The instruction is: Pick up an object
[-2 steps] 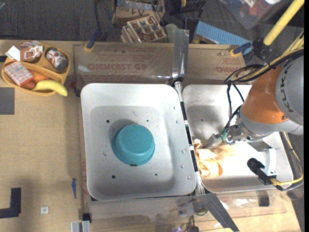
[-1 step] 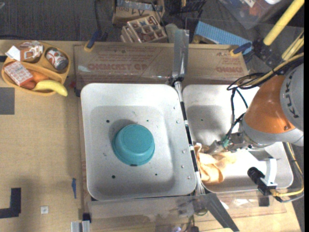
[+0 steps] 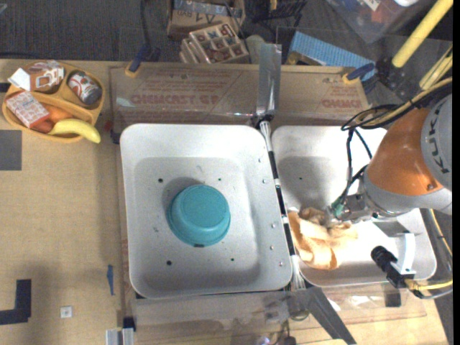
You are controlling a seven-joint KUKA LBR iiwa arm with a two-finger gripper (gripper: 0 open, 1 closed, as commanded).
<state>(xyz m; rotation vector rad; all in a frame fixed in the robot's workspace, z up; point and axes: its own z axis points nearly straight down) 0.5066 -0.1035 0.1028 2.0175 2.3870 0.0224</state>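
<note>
Reaching in from the right, the gripper (image 3: 339, 214) is hanging low in the right bin (image 3: 309, 146), meeting the upper edge of a crumpled cloth (image 3: 316, 241). Whether it is spread or pinching the fabric cannot be told. A teal bowl (image 3: 200, 214) is sitting upside down in the middle of the left bin (image 3: 144, 164), well apart. A yellow tray (image 3: 14, 110) is holding a banana (image 3: 75, 129) at the bench's far-left corner. The cloth, pale orange and cream, is lying bunched against the wall shared by the 2 bins.
</note>
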